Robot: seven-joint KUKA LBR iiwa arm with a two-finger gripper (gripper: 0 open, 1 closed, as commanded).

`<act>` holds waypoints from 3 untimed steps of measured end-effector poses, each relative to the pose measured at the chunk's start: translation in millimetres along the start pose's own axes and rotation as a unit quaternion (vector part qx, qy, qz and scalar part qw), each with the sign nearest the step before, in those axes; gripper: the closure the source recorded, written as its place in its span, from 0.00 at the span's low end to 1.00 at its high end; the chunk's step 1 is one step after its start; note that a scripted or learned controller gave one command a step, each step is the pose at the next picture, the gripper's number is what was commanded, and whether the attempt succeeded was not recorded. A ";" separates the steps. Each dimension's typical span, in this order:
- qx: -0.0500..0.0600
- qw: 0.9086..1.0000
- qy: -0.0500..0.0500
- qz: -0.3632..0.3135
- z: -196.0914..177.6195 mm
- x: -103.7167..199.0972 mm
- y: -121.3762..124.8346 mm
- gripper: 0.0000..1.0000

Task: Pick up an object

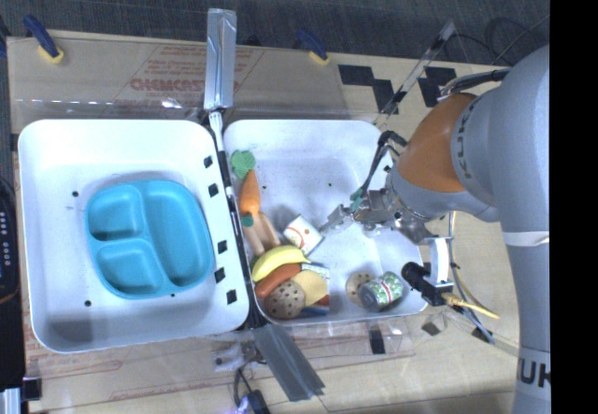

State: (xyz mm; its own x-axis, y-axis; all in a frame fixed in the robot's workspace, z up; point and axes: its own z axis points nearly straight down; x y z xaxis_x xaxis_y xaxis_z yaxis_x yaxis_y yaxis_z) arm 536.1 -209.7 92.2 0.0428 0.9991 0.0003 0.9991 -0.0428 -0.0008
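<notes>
While the gripper (348,212) hangs over bare floor of the right bin (308,136), whether it is open or closed cannot be told. Candidate objects lie toward seven o'clock: a small white carton (302,233), banana (277,262), carrot (249,194); a green can (383,291) sits at five o'clock. Choosing the isolated carton would likely avoid the clutter.

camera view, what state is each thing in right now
end effector: low in the right bin, holding nothing visible
tray: flat in left bin, compartments bare
carrot: lying by the divider
banana: lying on the toy pile
can: on its side
</notes>
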 end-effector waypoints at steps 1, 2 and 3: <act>0.001 1.000 0.001 0.001 0.6 67.8 49.3 0.00; 0.002 1.000 0.001 0.001 1.3 79.1 -16.7 0.00; 0.002 1.000 0.001 0.028 1.0 65.3 -35.0 0.00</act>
State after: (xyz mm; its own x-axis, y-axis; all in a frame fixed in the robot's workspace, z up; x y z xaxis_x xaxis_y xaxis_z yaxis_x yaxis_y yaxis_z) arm 503.9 -142.9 91.3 0.0989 0.9951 0.0017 0.9951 -0.0989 -0.0041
